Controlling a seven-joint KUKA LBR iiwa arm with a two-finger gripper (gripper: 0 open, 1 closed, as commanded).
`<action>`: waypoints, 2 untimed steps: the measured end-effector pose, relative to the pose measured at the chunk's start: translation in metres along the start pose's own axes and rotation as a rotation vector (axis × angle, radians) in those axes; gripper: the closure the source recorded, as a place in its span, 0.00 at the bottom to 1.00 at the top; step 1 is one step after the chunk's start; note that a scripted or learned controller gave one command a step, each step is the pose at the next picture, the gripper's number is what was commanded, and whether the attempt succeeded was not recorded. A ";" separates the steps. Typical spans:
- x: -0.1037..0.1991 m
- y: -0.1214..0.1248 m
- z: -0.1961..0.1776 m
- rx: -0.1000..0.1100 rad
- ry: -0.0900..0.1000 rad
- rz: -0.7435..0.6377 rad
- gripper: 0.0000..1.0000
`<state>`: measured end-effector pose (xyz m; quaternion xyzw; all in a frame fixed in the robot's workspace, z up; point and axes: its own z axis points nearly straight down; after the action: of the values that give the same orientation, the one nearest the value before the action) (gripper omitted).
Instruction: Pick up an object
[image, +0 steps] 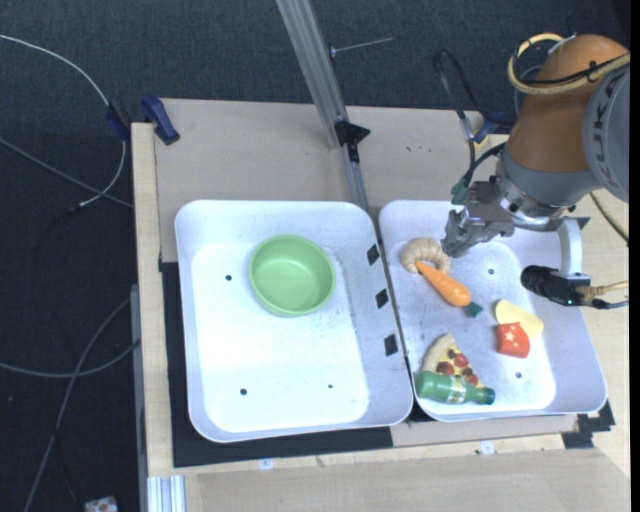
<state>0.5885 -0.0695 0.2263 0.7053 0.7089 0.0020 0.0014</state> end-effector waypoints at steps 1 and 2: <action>0.049 0.014 -0.004 0.001 0.002 -0.001 1.00; 0.094 0.041 -0.017 0.000 0.002 -0.001 1.00</action>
<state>0.6294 0.0249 0.2432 0.7050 0.7092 0.0029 0.0008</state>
